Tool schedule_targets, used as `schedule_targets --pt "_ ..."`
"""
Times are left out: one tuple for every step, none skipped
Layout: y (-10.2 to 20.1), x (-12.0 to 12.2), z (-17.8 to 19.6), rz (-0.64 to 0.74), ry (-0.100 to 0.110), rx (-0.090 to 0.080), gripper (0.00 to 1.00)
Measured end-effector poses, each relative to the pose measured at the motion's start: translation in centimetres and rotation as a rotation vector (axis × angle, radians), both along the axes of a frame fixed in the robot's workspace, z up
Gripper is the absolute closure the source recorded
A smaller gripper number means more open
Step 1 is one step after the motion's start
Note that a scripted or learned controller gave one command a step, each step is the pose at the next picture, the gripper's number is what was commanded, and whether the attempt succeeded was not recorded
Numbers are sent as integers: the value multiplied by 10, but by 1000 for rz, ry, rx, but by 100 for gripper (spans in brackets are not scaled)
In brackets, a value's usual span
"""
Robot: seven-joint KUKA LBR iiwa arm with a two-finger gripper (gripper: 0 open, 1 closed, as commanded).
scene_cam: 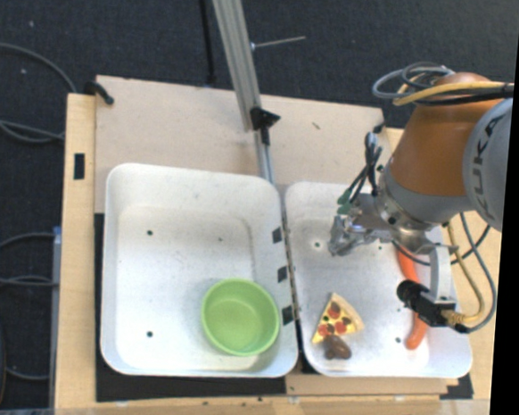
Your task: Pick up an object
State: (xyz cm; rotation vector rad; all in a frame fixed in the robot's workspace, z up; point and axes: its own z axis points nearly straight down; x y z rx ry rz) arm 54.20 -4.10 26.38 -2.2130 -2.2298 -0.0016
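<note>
In the right bin [318, 207] lies a toy pizza slice [337, 319] near the front, with a small brown lump [338, 348] touching its tip. An orange carrot-like piece [416, 332] lies at the bin's right side, partly hidden by the arm. A green bowl [239, 316] sits at the front right of the left bin [150, 238]. My gripper [343, 239] hangs over the middle of the right bin, behind the pizza slice and clear of it. I see nothing between its fingers.
A slanted metal pole [244, 67] rises from behind the bins, at their dividing edge. Cables [468, 290] and a black fitting [418, 298] hang off the arm over the right bin's right side. The wooden bench [177, 124] surrounds both bins.
</note>
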Motion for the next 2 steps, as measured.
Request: schedule_targets --pt "50 0 1 1 0 1 100" --pt "93 -4 -19 -2 2 -1 100"
